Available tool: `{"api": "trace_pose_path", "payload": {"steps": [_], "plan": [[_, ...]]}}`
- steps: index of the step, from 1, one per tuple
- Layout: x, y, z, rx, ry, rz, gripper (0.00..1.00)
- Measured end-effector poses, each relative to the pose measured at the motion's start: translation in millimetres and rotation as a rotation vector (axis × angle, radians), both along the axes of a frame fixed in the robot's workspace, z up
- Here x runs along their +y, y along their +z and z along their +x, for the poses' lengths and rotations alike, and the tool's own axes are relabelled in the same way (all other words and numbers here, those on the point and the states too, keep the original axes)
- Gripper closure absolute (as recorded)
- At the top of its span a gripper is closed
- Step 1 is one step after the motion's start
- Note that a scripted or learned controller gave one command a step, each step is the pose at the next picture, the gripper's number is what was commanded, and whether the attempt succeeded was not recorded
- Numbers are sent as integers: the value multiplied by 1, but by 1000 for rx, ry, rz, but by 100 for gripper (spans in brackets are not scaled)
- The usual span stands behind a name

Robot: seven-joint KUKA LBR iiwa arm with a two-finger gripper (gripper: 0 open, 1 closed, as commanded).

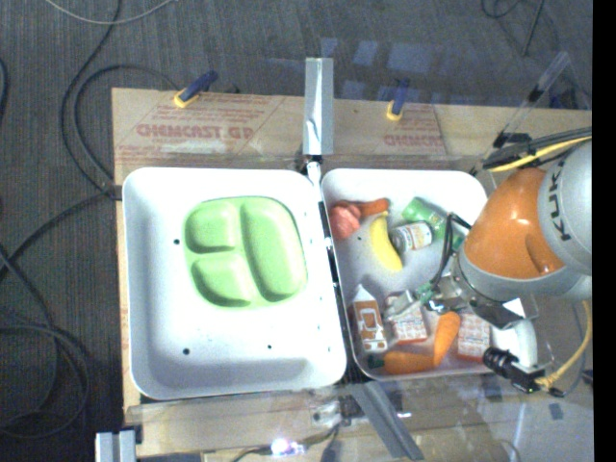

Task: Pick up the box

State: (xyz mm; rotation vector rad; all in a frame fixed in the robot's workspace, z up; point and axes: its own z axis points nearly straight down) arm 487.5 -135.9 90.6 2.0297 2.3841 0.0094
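Three small red-and-white boxes lie along the front of the right bin point(472, 183): one box point(368, 323) at the front left, a second box point(409, 327) beside it, and a third box point(473, 338) further right. My gripper point(435, 295) hangs low over the bin, just behind the second box, under the arm's orange band point(515, 229). The arm hides the bin's right part. I see nothing lifted off the bin floor.
The right bin also holds a yellow banana point(386, 245), a green bottle point(422, 221), a pink-red item point(345, 218) and two orange carrots point(445, 337) point(404, 362) against the boxes. A green divided plate point(245, 250) lies in the left bin point(154, 335).
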Motion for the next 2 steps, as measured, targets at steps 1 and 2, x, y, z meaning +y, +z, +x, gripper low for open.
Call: {"api": "trace_pose_path", "payload": {"steps": [1,2], "plan": [[-1,9,1,-4,-1,-2,100],[135,92,-2,15,-312,4,100]]}}
